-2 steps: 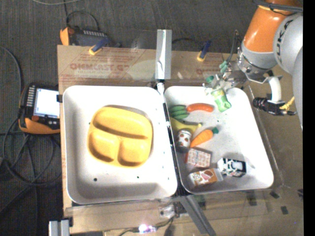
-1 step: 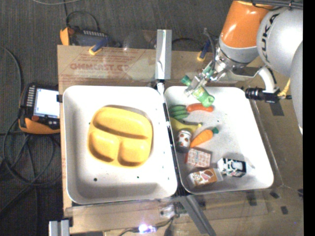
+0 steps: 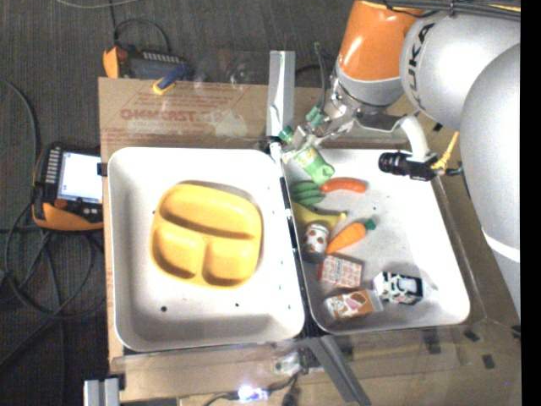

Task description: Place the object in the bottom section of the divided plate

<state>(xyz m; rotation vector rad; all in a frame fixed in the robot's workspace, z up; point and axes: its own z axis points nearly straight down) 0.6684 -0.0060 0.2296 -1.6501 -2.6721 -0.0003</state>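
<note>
We find the hand (image 3: 311, 142) at the right bin's far-left corner, clamped on a light green object (image 3: 314, 165). The divided plate (image 3: 207, 233) lies left and nearer, its bottom section on the plate's near side.

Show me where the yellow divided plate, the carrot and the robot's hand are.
yellow divided plate (image 3: 207, 242): camera view, on the ridge where its sections meet.
carrot (image 3: 348, 236): camera view, middle of its orange body.
hand (image 3: 306, 145): camera view, at its tip over the right bin's far left corner.
</note>
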